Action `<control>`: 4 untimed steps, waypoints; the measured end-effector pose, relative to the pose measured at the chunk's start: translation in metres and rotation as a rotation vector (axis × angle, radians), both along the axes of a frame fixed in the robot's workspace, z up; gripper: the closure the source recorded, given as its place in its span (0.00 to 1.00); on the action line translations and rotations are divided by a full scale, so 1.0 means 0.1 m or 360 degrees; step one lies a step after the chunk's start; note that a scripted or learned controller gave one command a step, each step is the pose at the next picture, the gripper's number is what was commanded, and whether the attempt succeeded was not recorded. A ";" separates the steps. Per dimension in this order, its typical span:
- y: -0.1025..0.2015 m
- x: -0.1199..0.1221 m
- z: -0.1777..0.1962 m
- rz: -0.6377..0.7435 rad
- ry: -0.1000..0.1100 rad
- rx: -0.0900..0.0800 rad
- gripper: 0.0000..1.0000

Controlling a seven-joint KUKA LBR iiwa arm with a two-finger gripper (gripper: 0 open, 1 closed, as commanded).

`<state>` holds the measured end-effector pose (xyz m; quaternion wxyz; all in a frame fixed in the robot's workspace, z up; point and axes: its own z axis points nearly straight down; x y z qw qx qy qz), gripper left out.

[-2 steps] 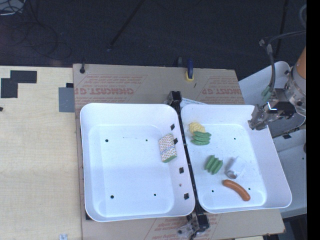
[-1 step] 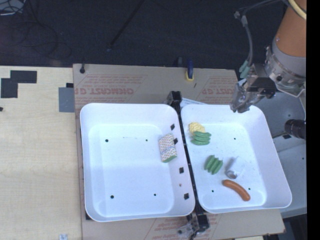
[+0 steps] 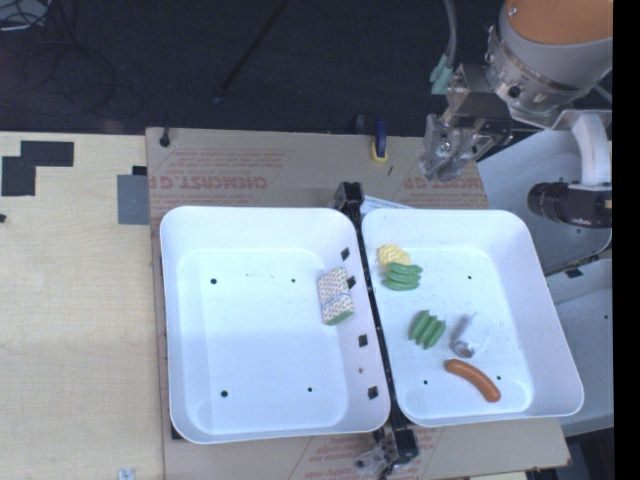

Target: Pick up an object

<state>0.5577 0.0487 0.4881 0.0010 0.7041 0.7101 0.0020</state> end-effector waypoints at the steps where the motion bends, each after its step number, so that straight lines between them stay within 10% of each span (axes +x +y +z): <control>1: 0.38 0.35 0.52 -0.0007 0.0002 -0.0002 1.00; 2: 0.87 0.88 0.48 -0.0007 0.0009 -0.0003 1.00; 4: 1.74 0.86 0.50 -0.0009 0.0009 -0.0003 1.00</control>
